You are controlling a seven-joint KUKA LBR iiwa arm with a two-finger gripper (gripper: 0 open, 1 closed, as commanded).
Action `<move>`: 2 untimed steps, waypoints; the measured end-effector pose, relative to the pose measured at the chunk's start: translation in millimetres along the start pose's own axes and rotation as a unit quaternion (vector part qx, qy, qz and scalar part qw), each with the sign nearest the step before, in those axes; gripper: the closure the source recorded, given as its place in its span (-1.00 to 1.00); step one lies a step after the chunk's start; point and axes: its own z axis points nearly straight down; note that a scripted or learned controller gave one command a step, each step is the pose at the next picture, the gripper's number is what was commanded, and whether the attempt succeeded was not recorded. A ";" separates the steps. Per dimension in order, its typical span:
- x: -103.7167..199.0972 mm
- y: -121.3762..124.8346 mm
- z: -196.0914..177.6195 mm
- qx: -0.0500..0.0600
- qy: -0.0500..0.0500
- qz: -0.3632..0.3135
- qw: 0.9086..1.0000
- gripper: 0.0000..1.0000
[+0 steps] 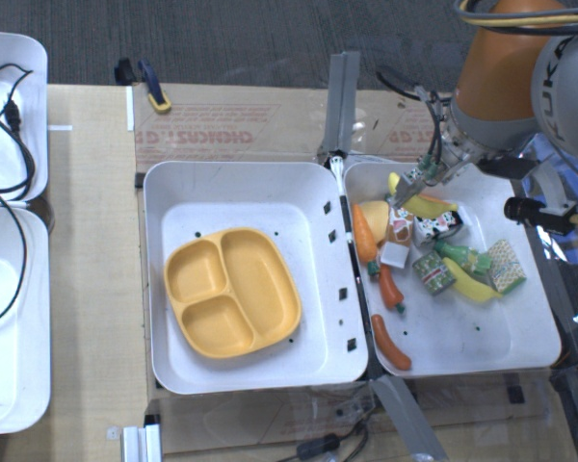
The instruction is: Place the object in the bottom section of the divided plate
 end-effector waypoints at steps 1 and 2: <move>64.8 41.6 32.4 0.000 0.001 0.025 1.000 1.00; 69.2 91.8 31.8 -0.001 0.000 -0.041 0.999 1.00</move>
